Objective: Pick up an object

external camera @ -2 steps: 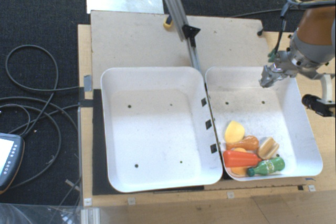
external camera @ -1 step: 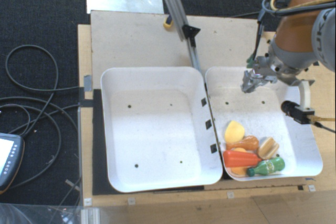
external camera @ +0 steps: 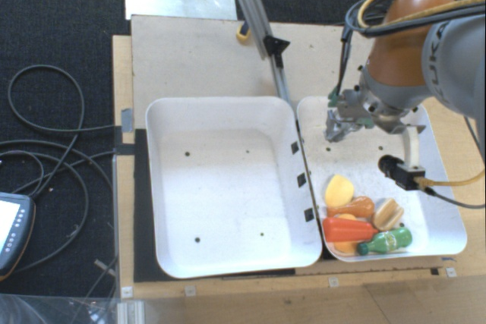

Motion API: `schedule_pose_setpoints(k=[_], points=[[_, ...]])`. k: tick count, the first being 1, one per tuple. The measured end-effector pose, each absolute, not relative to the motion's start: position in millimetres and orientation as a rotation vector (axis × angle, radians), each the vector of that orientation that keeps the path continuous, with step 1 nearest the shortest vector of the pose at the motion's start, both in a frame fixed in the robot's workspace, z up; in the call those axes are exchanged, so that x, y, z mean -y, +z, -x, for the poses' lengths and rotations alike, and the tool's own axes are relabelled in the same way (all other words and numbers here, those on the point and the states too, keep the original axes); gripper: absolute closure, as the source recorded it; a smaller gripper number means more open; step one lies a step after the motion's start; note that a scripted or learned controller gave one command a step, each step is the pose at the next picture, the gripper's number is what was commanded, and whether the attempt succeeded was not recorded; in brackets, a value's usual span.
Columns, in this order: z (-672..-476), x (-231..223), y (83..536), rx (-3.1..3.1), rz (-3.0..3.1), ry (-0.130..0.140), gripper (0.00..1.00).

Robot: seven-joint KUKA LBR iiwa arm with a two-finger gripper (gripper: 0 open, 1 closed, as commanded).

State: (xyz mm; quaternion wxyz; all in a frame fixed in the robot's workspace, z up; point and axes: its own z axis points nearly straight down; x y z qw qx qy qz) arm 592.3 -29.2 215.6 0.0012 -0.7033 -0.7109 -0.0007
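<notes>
The arm (external camera: 425,42) is reaching in over the right bin (external camera: 448,235), and its gripper (external camera: 336,130) is hanging above the bin's far, bare end, well apart from the objects it might take; from this slanted view nothing is sitting between the gripper's tips, though whether it is open or closed I cannot tell. The candidates are lying crowded in the near corner of that bin: a yellow lemon-like piece (external camera: 339,190), a brown bread roll (external camera: 389,213), an orange-brown toy food piece (external camera: 357,207) between them, an orange-red carrot-like piece (external camera: 348,229) and a green toy bottle (external camera: 386,241) along the near rim. The left bin (external camera: 228,186) is sitting just beside, sharing a wall. The main risk, as I judge it, is the crowding: the pieces are touching or overlapping, so a descent on one is likely to land on two at once, or nudge a rounded piece aside and close on air. The bottle and carrot are lying against the bin's wall, where a finger could strike the rim instead of slipping beside the target. A black fitting with a yellow cable (external camera: 402,172) is hanging just over the pile, and I judge it could snag or brush the objects during a reach.
</notes>
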Motion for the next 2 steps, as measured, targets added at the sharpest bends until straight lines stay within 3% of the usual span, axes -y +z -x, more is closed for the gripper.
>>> schedule_pose_setpoints(k=[1, 2], points=[[-594.9, -29.3, 223.9, 2.234, 2.208, -0.005, 1.0], [-574.2, -86.3, 229.1, 2.233, 2.206, -0.003, 1.0]])
